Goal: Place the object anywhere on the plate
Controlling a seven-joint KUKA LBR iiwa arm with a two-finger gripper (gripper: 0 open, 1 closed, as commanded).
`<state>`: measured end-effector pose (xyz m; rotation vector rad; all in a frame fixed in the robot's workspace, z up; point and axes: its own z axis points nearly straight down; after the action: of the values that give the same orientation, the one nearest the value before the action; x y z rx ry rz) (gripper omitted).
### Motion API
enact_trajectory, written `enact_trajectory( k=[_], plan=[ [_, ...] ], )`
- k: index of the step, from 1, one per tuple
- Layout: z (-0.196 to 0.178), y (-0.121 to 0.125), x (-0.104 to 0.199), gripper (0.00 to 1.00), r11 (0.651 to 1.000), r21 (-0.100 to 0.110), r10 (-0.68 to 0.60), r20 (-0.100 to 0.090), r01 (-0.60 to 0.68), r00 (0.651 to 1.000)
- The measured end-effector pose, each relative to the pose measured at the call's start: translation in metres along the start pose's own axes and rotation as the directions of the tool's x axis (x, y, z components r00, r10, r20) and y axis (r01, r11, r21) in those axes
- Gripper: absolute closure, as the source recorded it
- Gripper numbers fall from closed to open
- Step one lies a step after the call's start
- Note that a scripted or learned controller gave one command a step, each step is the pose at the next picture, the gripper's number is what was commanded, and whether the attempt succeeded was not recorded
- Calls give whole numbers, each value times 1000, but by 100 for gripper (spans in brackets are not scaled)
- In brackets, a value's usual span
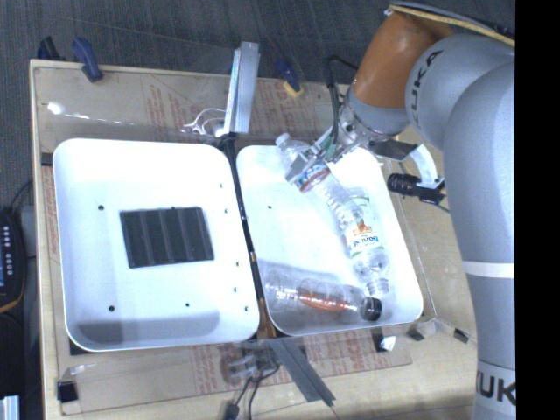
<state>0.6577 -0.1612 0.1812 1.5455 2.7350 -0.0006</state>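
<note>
The plate [166, 236] is a dark grey ribbed rectangle lying flat in the middle of the left bin [79, 173]. My gripper [325, 151] is over the top of the right bin [262, 191], right against a crumpled clear bottle [297, 163] with a red and blue label. That bottle lies at a slant by the bin's far rim, and I cannot make out whether it is held. A second clear bottle [359, 234] with an orange label runs diagonally below it. A third clear bottle [319, 297] with a black cap lies along the near wall.
A grey metal bar [241, 86] stands upright behind the gap between the bins. Blue clamps [86, 57] hold the board at the back edge. The arm's grey body [477, 147] fills the right side, over the right bin's edge.
</note>
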Motion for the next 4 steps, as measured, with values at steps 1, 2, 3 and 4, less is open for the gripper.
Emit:
enact_trajectory(
  k=[1,2,3,4],
  plan=[
    [-130,29,48,100,1000,-2,21,1,-21,1000],
    [-94,22,107,100,975,4,221,-2,-221,975],
    [-9,16,159,100,990,5,142,-2,-142,990],
    [-10,27,227,100,1000,4,-20,-2,20,1000]
  ],
)
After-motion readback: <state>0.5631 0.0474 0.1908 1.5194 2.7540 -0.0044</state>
